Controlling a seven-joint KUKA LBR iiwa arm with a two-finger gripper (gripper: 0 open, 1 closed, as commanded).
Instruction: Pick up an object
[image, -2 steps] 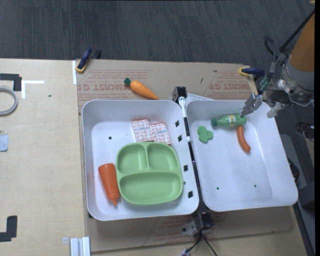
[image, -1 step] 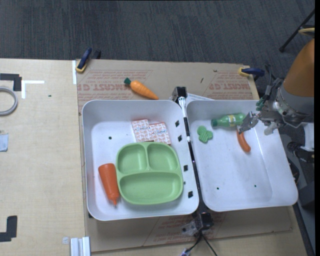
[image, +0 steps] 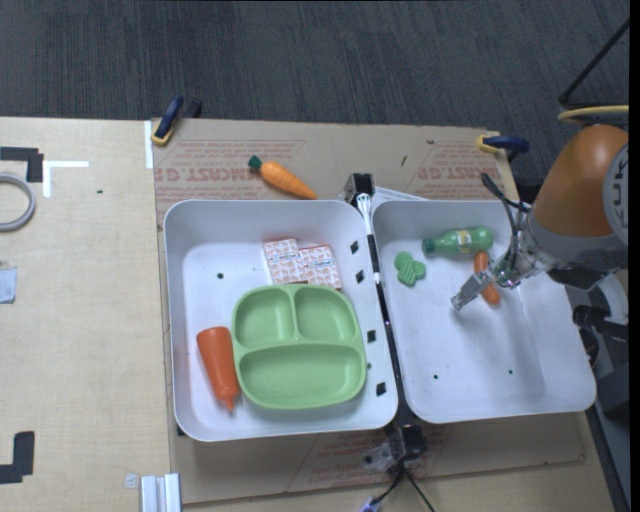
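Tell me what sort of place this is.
Probably a robotics lab's grasping test bench: two white bins clamped on cardboard, toy food like a plastic carrot and a divided green plate, and a robot arm reaching in.

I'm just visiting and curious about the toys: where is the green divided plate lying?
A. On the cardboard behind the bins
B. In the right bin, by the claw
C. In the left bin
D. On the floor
C: the green divided plate lies in the left bin, between an orange carrot and a small printed packet.
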